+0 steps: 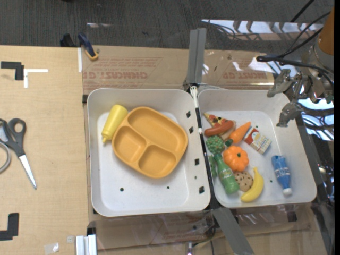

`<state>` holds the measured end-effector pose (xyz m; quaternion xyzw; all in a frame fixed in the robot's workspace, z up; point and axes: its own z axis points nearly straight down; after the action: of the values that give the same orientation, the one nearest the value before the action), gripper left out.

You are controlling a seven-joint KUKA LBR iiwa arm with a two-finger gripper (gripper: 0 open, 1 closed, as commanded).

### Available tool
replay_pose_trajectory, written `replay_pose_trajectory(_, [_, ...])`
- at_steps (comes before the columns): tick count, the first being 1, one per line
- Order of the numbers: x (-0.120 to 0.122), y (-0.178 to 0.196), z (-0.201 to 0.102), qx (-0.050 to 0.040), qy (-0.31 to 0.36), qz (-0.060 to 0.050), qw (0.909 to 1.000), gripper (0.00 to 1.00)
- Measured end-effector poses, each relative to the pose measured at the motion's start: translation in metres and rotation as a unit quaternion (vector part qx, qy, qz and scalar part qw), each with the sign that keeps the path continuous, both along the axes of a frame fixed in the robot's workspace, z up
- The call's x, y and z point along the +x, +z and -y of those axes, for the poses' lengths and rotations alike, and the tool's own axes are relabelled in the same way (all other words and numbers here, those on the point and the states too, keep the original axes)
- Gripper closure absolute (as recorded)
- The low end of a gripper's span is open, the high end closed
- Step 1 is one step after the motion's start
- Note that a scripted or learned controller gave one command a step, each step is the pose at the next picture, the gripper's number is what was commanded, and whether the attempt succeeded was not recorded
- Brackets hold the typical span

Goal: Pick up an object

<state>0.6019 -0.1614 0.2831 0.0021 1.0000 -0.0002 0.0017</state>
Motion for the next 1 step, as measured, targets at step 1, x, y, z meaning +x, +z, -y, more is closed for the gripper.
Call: replay_pose_trajectory(1, [-0.0811,-0.0520,0.0605,0.0000,-0.080,0.000,0.9968,0.00])
